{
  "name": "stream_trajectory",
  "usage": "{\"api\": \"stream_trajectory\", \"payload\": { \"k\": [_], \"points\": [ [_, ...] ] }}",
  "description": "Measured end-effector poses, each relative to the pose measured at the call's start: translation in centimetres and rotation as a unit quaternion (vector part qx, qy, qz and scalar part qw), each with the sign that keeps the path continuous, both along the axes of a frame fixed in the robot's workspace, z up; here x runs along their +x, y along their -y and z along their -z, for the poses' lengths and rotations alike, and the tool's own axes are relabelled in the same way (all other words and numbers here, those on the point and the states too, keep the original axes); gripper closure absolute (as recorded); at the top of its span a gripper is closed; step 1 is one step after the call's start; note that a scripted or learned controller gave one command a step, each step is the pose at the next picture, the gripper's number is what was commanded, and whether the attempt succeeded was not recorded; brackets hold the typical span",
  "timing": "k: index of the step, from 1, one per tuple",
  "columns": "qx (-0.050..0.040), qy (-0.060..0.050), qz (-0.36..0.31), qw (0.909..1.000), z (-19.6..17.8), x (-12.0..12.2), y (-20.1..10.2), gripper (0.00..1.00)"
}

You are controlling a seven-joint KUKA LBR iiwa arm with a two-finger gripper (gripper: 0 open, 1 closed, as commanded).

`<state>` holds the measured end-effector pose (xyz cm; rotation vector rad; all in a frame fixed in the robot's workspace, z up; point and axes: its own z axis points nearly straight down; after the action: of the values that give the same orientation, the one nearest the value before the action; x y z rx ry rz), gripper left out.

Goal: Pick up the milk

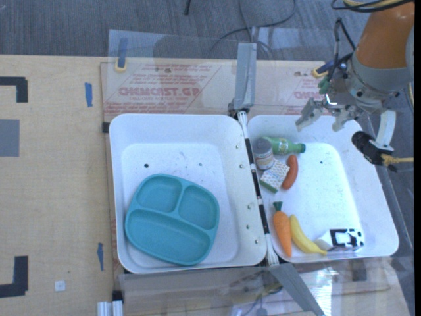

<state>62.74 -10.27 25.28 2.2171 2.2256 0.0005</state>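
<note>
The gripper [327, 115] hangs with its fingers spread apart and nothing between them, over the far edge of the right bin [368, 196]. The milk [346, 238] lies in that bin's near right corner, beside the banana [304, 237].

KUKA iiwa arm [385, 38], grey and orange
Broad orange band above grey wrist; black and yellow cables looped beside the band; pale metal two-finger gripper [325, 117] below wrist.
</note>
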Motion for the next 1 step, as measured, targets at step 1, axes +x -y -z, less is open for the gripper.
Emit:
{"api": "stream_trajectory", "payload": {
  "k": [1],
  "points": [
    [0.0000, 0.000, 0.063, 0.9980, 13.97, -3.56, 1.32, 0.00]
  ]
}}
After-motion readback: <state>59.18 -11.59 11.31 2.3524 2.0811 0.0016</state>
